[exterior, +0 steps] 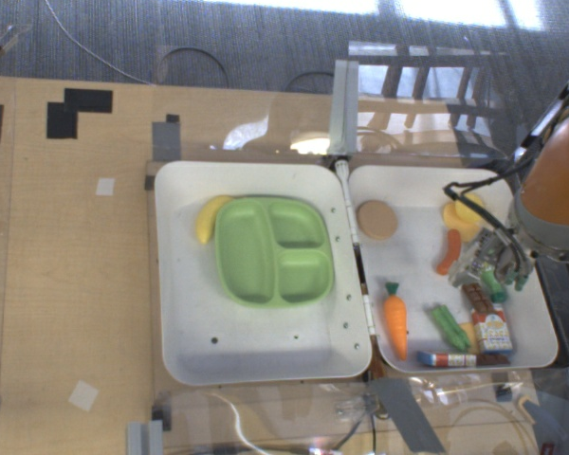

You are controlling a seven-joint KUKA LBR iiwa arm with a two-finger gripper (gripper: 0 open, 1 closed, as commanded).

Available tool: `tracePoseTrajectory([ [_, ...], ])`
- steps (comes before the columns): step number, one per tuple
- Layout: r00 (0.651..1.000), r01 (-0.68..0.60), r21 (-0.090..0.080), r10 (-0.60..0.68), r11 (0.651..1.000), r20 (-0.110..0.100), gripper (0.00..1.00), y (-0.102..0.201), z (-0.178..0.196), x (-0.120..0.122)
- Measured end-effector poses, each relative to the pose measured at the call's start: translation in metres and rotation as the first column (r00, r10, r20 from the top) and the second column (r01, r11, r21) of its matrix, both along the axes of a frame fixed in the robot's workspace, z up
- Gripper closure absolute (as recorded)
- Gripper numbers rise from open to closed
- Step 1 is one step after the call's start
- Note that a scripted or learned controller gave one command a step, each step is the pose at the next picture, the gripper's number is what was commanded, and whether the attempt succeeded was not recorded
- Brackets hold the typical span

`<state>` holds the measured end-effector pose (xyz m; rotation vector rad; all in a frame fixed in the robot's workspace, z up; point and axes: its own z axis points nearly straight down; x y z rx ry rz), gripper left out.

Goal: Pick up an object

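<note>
Overhead, the gripper (488, 265) hangs low over the right bin (412, 254), near its right wall.

Whether its fingers are open or closed cannot be told; nothing is visibly held between them. Around it in that bin lie an orange sausage-like piece (450, 251) just to its left, a yellow toy (461, 214) above that, a tan disc (376, 220) at the upper left, a carrot (395, 318), a green pod (448, 327), a small box (490, 331) and a tube (448, 358) along the near wall. The left bin (185, 282) holds a green plate (273, 251) with a banana (208, 218) touching its left edge.
</note>
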<state>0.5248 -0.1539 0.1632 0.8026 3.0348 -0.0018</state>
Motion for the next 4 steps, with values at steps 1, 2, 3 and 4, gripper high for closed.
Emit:
tracePoseTrajectory([
  [1,1.000,-0.004,0.000,0.004,1.000,0.004,0.00,0.002,0.002,0.002],
  [2,1.000,-0.013,-0.002,0.013,1.000,0.015,0.00,0.005,-0.073,0.043],
  [3,0.967,-0.256,-0.005,0.256,0.967,0.009,0.00,-0.035,-0.075,0.080],
  [4,0.982,-0.189,0.001,0.189,0.982,0.010,0.00,0.026,-0.075,0.121],
])
